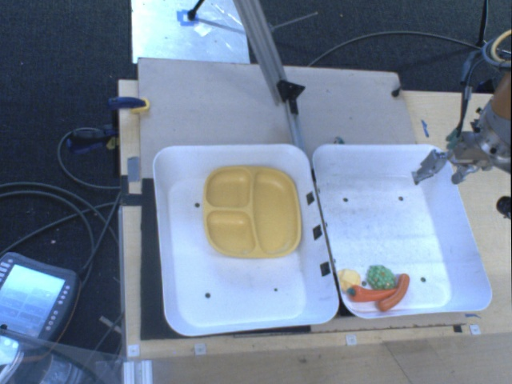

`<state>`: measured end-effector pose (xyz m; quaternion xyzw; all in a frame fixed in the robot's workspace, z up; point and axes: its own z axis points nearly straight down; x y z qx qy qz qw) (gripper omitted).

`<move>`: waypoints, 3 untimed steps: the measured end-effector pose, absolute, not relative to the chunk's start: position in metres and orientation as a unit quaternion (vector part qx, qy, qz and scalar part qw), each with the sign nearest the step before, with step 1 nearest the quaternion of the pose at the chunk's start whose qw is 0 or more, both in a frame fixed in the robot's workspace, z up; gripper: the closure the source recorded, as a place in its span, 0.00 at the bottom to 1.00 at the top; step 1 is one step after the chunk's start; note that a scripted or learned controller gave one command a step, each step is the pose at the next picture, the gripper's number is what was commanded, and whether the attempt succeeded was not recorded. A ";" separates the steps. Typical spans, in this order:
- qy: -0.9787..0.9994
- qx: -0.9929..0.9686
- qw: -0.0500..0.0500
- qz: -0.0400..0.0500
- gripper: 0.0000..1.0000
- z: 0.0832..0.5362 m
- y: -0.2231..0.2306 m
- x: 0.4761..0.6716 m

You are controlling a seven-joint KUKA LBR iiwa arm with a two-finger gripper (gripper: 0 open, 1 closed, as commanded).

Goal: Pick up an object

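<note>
Down at the near rim of the right bin [448, 214]: small food toys, a green broccoli [381, 276], a red sausage [395, 293], a carrot [362, 294] and a yellow piece [349, 278], bunched touching one another. Up at that bin's far right edge: gripper [445, 170], jaws spread wide, nothing between them, well apart from the toys. Between the two: bare white floor, open room. In the left bin [180, 294]: yellow divided plate [252, 211], near the far half, clear of all walls. Under both: wooden bench [208, 94].
</note>
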<state>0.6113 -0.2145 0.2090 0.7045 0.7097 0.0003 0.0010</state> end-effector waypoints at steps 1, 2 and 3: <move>0.710 0.704 0.001 0.000 0.00 0.209 -0.215 0.611; 0.709 0.705 -0.001 -0.001 0.00 0.148 -0.218 0.615; 0.708 0.706 -0.001 -0.001 0.00 0.096 -0.217 0.615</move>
